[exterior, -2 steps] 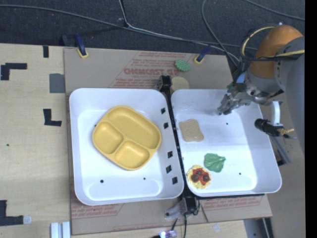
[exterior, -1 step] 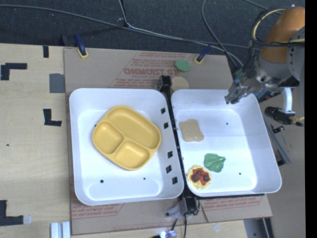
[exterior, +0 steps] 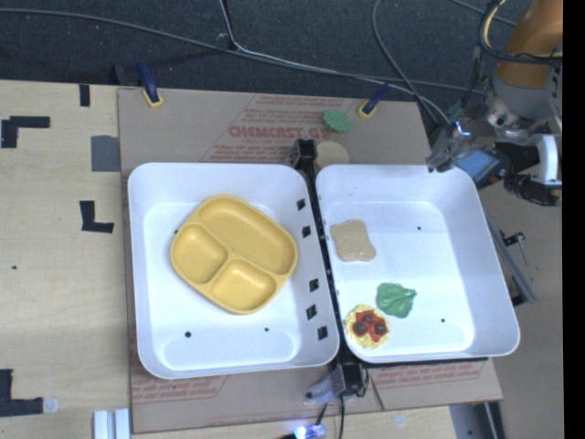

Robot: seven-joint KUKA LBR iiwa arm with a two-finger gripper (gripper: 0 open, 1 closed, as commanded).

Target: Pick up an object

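The right bin (exterior: 457, 199) holds three small toy foods: a beige bread-like slab (exterior: 353, 241) near its left wall, a green leaf piece (exterior: 396, 298), and a round pizza-like piece with red topping (exterior: 367, 326) at the front left corner. My gripper (exterior: 443, 149) hangs above the bin's far right corner, well away from all three pieces, with nothing seen in it. The grey arm with its orange band (exterior: 539, 16) rises at the upper right.
The left bin (exterior: 155, 199) bears a yellow divided plate (exterior: 234, 252). A small green object (exterior: 336, 119) lies on the cardboard behind the bins. Cables cross the dark surface at the back. A black clamp strip (exterior: 313, 245) runs between the bins.
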